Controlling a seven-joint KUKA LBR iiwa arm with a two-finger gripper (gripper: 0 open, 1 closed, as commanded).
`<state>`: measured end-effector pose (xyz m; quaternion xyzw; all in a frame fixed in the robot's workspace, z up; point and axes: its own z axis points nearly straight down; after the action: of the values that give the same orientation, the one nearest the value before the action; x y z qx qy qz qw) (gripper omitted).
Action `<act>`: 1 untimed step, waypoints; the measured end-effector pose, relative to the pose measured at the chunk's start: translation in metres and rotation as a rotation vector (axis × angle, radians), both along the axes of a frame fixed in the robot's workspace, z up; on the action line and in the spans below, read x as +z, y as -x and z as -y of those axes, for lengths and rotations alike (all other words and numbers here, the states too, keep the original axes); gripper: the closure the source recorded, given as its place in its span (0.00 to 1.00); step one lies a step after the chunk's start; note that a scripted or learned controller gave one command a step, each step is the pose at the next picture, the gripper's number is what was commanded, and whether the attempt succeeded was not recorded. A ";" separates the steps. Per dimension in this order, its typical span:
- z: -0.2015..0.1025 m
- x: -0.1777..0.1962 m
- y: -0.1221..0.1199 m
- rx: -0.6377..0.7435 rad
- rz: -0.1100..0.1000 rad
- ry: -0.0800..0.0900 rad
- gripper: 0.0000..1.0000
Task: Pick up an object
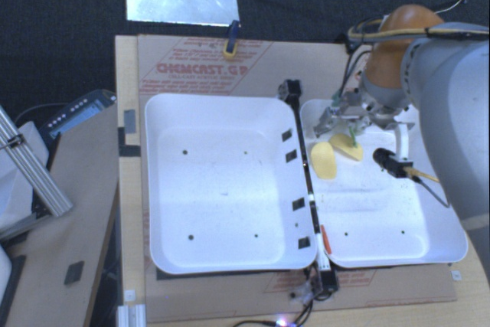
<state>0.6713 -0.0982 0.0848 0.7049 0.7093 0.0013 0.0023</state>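
— Yellow, both of them? The oval piece (323, 161) and the wedge (350, 150)?
— Yes, side by side at ten o'clock in the right bin (383, 222). The gripper (348, 125) hangs at the wedge's twelve; wide or narrow, I can't tell.

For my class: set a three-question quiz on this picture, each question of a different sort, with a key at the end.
1. Which bin holds the pale yellow piece? A) the left bin B) the right bin C) neither
2. True or false: the gripper is over the left bin.
3. Fill in: the arm reaches in from the view's ____ side.

Key
1. B, the right bin, near its far left corner.
2. False: it is over the right bin's far end, not the left bin.
3. Right.
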 end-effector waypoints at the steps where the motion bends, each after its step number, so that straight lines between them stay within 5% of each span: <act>1: 0.014 0.243 0.089 -0.006 0.014 0.002 0.00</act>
<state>0.5827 -0.1122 0.3279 0.7069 0.7072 0.0055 0.0081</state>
